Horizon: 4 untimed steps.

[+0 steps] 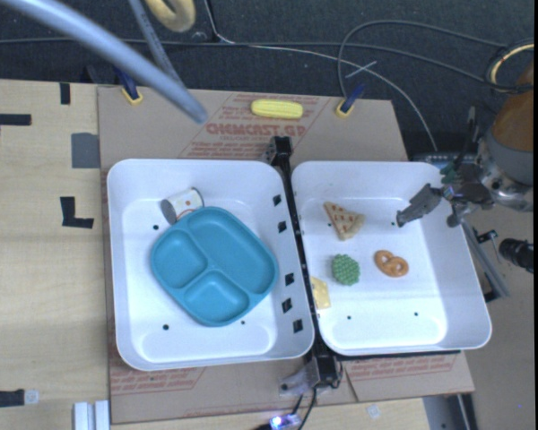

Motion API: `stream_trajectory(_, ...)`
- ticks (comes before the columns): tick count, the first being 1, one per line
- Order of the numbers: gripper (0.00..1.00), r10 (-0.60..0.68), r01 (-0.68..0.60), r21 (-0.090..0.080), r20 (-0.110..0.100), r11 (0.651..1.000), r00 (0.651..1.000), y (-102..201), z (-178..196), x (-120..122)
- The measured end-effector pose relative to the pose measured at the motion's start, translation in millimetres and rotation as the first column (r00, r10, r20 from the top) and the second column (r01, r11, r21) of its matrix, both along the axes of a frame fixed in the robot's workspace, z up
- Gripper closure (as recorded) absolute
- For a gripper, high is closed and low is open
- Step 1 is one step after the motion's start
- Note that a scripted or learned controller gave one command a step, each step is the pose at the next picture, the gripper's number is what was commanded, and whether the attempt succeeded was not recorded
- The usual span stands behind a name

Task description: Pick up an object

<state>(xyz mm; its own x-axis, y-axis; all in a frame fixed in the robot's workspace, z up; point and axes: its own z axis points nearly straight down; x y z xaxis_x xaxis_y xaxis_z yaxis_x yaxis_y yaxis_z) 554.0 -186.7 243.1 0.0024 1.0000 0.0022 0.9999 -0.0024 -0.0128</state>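
While over the right bin [466, 330], claw [419, 206] empty, fingers apart, arm slanting in.

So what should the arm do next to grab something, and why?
Probably swing the gripper left and down over the pretzel. The gripper sits at the right bin's upper right edge with nothing between its fingers, and the pretzel lies nearby, apart from the other pieces.

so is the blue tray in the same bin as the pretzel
No, the blue tray lies in the left bin, while the pretzel lies in the right bin.
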Motion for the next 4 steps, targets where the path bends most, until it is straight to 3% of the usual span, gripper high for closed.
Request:
stream_trajectory(1,0.0,0.003,-0.003,-0.003,0.011,1.0,1.0,0.3,6.3,2.5)
stream_trajectory(3,0.0,0.003,-0.003,-0.002,0.006,1.0,1.0,-8.5,-86.4,-4.7)
stream_trajectory(4,0.0,0.004,-0.004,0.0,0.005,1.0,1.0,1.4,-141.7,-12.0)
